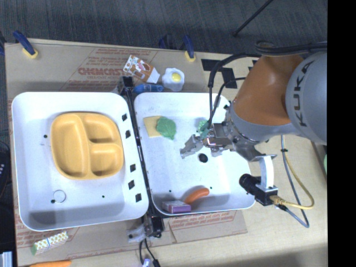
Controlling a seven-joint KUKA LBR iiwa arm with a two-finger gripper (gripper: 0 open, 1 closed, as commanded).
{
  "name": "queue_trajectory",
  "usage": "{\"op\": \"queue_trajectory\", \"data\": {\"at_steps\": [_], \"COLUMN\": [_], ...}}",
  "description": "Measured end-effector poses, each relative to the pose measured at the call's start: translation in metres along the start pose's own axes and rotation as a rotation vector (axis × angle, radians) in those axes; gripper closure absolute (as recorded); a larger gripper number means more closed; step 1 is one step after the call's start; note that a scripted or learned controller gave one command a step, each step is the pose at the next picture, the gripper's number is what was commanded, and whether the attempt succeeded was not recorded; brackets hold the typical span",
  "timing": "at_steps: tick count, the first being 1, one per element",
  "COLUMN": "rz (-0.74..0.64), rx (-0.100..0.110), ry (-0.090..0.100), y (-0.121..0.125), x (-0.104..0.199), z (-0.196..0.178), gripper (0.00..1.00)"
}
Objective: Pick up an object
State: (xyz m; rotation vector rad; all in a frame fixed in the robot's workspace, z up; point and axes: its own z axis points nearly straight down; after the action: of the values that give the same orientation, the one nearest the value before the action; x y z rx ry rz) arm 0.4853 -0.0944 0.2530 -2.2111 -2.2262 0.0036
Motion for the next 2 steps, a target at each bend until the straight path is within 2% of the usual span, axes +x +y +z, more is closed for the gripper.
{"op": "queue_trajectory", "data": {"at_steps": [1,2], "rz": [-0.322,-0.757], "rx": [0.001,-0.003], "ry": [0.0,-0.002], "y": [0.003,0.047], "x": [-0.002,-0.01], "z": [0.147,0.161], "gripper": [0.0,0.0]}}
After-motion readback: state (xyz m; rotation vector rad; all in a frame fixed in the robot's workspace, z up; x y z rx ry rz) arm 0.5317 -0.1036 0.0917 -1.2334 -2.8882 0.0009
